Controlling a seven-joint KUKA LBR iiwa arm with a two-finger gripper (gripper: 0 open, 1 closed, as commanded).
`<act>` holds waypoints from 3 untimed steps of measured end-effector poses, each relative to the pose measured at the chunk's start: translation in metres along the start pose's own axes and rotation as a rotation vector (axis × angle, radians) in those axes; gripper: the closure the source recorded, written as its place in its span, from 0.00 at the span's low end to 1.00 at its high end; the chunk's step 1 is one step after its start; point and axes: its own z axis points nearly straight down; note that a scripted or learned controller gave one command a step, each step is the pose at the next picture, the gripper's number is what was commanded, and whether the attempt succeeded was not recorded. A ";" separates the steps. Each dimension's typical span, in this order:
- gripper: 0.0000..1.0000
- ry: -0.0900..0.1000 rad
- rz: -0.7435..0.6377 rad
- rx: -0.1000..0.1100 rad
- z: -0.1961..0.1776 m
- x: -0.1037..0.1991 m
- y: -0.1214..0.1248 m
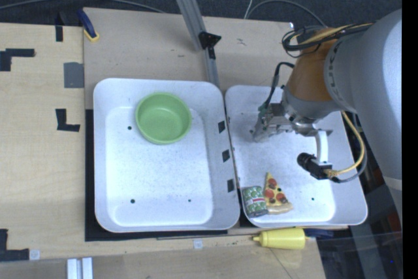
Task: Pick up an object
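The gripper (263, 129) is seen low over the right bin (346, 206); its state cannot be told. A pizza slice toy (275, 194) and small green packet (253, 200) are found nearer the bin's front edge, apart from it.

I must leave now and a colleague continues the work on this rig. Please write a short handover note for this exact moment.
Gripper: low over the far part of the right bin; nothing is visible between its fingers, and open or shut cannot be told.
Things: green bowl sits in the left bin, far half. Pizza slice toy and a small green packet lie side by side at the near edge of the right bin. Yellow bottle lies on the bench just outside that bin.
Done: no object picked up.
Left: grasp one object and lift it.
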 end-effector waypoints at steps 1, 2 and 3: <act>1.00 -0.001 0.001 -0.003 -0.043 0.001 -0.004; 1.00 -0.001 0.001 -0.005 -0.103 0.007 0.002; 1.00 -0.001 0.001 -0.004 -0.136 0.007 0.003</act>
